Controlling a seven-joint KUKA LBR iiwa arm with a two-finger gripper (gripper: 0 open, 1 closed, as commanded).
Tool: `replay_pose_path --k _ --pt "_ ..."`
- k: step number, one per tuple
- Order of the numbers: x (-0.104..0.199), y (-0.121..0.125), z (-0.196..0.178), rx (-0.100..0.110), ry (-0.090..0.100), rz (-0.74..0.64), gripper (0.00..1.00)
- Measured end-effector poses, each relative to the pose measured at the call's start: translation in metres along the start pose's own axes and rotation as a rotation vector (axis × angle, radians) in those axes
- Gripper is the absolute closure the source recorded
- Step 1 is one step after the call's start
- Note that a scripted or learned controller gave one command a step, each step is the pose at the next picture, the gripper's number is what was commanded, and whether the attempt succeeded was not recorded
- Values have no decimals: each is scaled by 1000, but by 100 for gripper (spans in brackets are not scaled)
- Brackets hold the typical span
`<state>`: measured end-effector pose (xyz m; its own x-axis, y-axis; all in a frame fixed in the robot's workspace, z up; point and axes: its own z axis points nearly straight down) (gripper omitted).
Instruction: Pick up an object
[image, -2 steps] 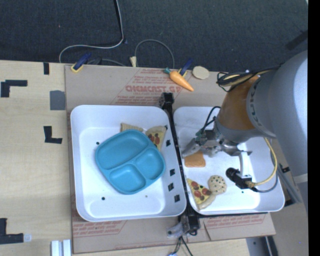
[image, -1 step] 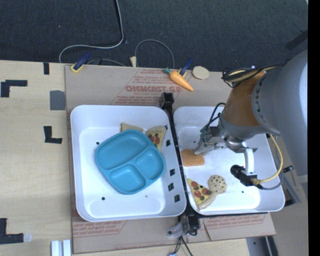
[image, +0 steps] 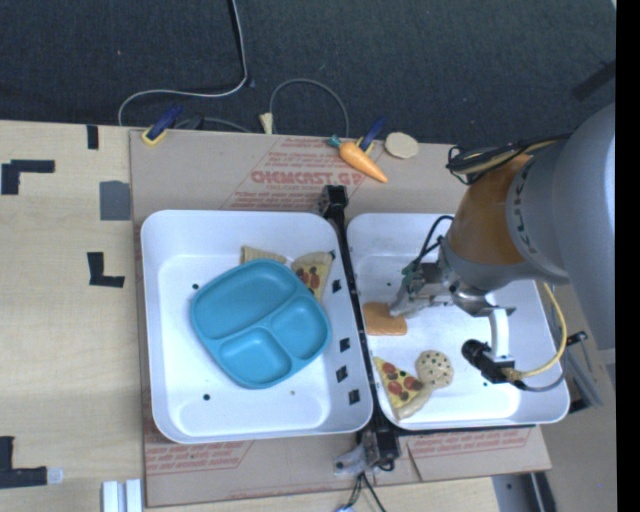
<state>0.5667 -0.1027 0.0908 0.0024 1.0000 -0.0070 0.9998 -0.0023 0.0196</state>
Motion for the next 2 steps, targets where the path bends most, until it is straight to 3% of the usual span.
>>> replay_pose_path --k 1,2 --pt "2 -2 3 10 4 -3 0" --pt "7 16 4 18 5 -2 0"
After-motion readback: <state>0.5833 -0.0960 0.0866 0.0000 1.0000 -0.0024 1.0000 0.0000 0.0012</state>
